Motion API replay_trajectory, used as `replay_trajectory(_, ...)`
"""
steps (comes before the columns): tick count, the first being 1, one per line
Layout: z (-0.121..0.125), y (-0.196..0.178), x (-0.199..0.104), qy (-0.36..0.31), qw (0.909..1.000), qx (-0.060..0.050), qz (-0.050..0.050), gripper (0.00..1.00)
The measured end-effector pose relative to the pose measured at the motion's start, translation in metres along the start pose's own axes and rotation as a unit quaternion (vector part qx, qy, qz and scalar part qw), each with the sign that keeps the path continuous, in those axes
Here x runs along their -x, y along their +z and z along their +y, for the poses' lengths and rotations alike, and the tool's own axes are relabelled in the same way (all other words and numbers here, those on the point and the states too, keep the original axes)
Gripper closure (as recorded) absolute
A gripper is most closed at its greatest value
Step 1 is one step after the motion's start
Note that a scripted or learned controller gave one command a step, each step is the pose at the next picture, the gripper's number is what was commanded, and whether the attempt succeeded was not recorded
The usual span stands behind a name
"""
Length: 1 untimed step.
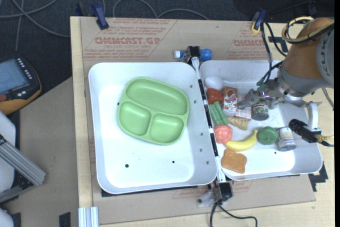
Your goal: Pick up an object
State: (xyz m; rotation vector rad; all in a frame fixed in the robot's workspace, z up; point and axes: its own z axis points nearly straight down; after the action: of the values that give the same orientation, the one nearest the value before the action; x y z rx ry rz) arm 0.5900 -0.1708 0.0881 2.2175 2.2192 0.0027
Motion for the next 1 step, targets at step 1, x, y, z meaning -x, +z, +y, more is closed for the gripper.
replay_trajectory(1, 0.0017, -0.0112, 0.0007, 0.001, 1.0, 0.004, -0.001, 1.0)
